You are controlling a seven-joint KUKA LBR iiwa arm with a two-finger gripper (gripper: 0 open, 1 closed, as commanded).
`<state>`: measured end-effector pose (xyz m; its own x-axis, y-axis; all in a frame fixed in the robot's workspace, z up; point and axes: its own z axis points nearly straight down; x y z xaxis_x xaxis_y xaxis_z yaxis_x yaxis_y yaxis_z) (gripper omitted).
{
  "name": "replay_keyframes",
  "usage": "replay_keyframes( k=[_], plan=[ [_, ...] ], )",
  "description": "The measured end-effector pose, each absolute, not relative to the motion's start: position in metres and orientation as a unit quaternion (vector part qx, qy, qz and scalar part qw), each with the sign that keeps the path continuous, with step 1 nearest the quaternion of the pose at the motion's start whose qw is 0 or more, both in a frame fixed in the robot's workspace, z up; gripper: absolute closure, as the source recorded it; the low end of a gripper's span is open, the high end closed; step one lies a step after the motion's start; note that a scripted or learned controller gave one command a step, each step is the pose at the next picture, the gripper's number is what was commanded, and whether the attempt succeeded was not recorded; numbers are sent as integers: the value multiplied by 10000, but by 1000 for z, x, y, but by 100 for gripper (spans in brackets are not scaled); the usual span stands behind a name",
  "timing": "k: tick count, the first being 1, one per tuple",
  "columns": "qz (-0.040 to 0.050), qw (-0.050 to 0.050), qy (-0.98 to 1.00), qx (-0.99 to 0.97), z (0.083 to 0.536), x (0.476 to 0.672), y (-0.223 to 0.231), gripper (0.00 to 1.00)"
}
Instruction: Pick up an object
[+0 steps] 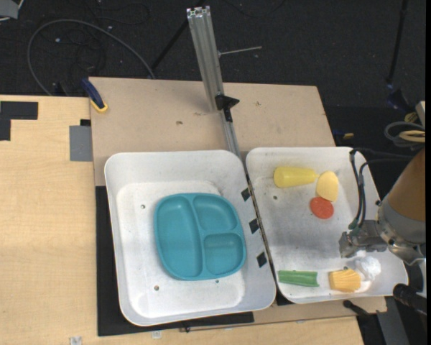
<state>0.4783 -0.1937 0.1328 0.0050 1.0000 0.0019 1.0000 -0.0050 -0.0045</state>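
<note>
I take the right bin [302, 264] as my landmark. It holds all the loose pieces, presumably so that I can reach them from my side without crossing the divider: a yellow pepper-like piece [295, 176] and a yellow lemon-like piece [329, 185] near its far wall, a small red-orange ball [321, 208] just this side of them, and a green pod [298, 279] and a piece of corn [345, 281] along its near wall. The left bin [129, 192] beside it carries only a teal divided tray [199, 236], lying flat in its middle.

My gripper [358, 246] hangs low over the right bin's right-hand part, close to the wall. How far it is spread I cannot tell. Nothing is visibly caught in it.

I judge the corn the likeliest pick: it lies just nearer the camera than my gripper, close beside it but apart. A whitish lump [368, 267] of unclear kind sits next to the corn, almost under my wrist.
</note>
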Motion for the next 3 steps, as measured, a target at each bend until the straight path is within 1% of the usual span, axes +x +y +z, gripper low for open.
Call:
replay_keyframes(
  k=[1, 2, 3],
  plan=[
    [-8, -17, -7075, -7067, 196, 480, -192, 100],
    [-6, -17, -7075, -7067, 256, 487, -196, 100],
    [1, 0, -7076, -7066, 271, 487, -196, 100]
  ],
)
